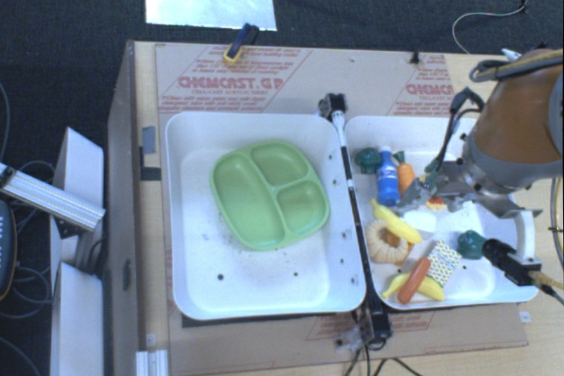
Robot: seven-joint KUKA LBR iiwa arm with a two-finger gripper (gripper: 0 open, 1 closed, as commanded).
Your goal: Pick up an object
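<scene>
The right bin (493, 291) holds several toy foods. A blue bottle (387, 182) stands beside a green piece (367, 160) and a small orange piece (405, 176). Nearer the front lie a yellow banana (397, 223), a tan ring-shaped piece (384, 244), a red-orange stick (416, 279) over another yellow piece (429, 287), a checkered block (443, 262) and a dark green lump (471, 242). My gripper (429, 188) hangs low over the bin's middle, just right of the bottle and orange piece and above a small red-yellow item (436, 205). I see nothing between its tips.
The left bin (198, 277) holds a green divided plate (269, 194). A black divider rail (351, 189) runs between the bins. The grey arm with its orange band (524, 114) covers the right bin's far right part. A black fitting (507, 260) sits at the right rim.
</scene>
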